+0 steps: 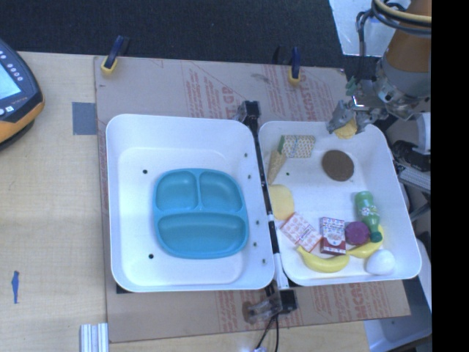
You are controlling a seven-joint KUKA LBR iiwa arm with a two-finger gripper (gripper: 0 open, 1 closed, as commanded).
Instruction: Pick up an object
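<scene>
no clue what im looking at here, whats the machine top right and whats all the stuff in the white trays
The picture comes from one fixed camera above a bench, looking down at a slant. At the top right is a grey robot arm with an orange band; its two-finger gripper hangs over the far rim of the right shallow white bin. A small yellow piece sits at its tip, but whether it is gripped is unclear.

The left white bin holds a blue divided plate. The right bin holds toy foods: a brown round cookie, a yellow banana, a green bottle, a purple ball-like piece, a white egg and small red-and-white packets.
</scene>
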